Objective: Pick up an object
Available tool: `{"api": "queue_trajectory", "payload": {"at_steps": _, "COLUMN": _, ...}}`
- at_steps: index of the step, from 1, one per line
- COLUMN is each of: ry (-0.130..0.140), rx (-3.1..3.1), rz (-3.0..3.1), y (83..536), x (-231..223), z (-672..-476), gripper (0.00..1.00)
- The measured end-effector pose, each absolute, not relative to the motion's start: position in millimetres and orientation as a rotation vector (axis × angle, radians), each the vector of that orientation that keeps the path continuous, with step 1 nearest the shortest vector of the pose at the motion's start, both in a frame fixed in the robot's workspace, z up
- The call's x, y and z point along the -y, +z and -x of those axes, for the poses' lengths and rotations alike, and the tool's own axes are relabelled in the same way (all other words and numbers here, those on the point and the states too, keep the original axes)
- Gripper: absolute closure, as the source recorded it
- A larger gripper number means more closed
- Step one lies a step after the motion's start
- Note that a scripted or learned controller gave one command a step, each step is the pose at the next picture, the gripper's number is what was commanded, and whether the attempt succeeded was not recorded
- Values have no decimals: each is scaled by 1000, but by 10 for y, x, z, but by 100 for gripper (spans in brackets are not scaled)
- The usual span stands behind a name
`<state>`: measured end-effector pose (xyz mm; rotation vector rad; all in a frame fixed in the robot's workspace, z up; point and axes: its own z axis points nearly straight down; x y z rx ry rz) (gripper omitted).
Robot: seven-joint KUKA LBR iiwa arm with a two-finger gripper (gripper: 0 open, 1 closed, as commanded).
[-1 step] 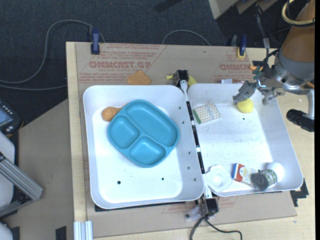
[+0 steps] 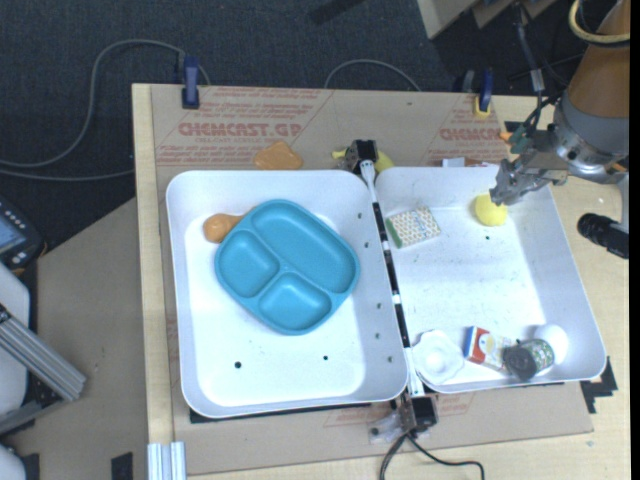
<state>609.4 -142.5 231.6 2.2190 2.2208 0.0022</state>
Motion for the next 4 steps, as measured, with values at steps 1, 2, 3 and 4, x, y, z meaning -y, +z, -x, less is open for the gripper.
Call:
{"api": "queue_trajectory", "payload": {"at_steps": 1, "ry": -4, "rx": -2222, "rz": -2225, "y": 2016, "x": 1543, "z": -6119, "gripper": 100}}
{"api": "queue_trajectory", "payload": {"at_steps": 2, "ry": -3, "rx": -2223, "rz": -2224, "y": 1974, "x": 1422, "z": -5956, "gripper": 100}}
{"api": "queue_trajectory", "payload": {"at_steps": 3, "ry": -8, "rx": -2217, "rz": -2238, "y": 795, "x": 1866, "z": -5011, "gripper": 100}}
{"api": "queue_trajectory", "payload": {"at_steps": 4, "ry": 10, "rx": -2219, "rz": -2207, "y": 1672, "x": 1713, "z": -5714, "gripper": 100}}
